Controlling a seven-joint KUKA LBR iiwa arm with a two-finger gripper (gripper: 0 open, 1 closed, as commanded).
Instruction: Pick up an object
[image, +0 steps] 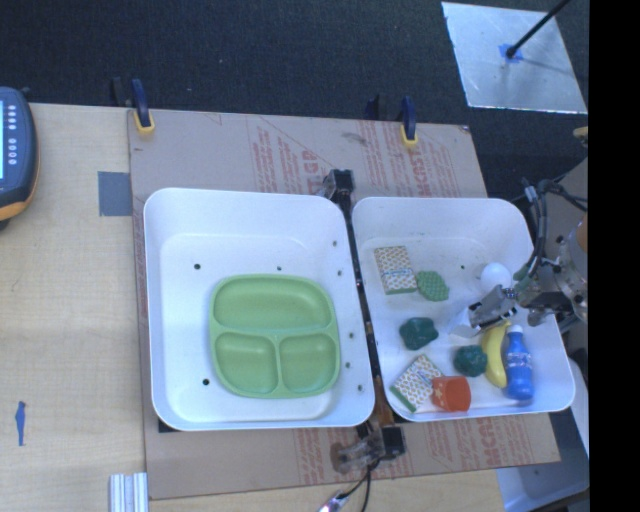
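The right bin (450, 215) holds several small objects: two patterned packets (395, 268) (417, 380), a light green scrubby piece (432, 286), two dark green lumps (418, 331) (470, 359), a red cup (452, 394), a yellow banana (494, 358), a blue bottle (516, 367) and a white ball (495, 273). My gripper (493, 308) hangs low over the bin's right side, just above the banana's top end and below the white ball. I see nothing held in it.
In the left bin (180, 225) lies a green divided plate (273, 334). Clamps (342, 183) (368, 450) join the bins at the centre seam. The arm's wrist and cables (556, 280) overhang the right bin's right wall.
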